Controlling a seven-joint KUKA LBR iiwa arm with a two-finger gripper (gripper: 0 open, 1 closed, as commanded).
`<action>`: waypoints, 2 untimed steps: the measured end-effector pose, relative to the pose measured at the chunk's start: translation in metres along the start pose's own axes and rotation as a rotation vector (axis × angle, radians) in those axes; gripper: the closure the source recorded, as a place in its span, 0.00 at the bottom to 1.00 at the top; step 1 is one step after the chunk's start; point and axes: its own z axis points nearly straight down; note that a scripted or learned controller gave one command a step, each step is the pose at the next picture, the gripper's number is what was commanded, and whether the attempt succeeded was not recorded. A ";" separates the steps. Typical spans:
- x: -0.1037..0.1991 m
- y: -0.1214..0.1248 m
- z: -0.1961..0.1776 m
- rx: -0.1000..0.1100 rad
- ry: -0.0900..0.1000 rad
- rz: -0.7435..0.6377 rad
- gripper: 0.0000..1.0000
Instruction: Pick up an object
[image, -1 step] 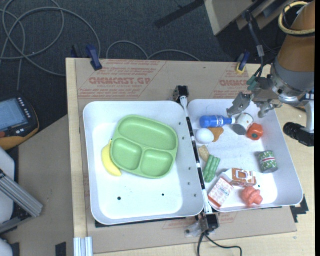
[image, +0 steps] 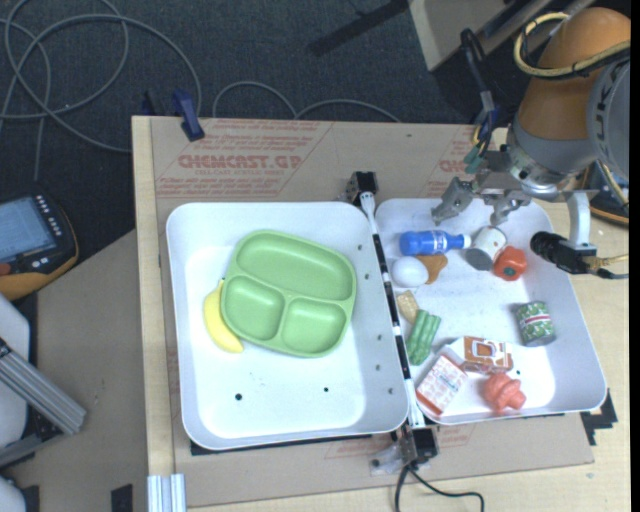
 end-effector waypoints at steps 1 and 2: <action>0.011 0.022 0.077 0.003 0.001 0.000 0.00; 0.010 -0.005 0.119 0.002 0.001 0.000 0.00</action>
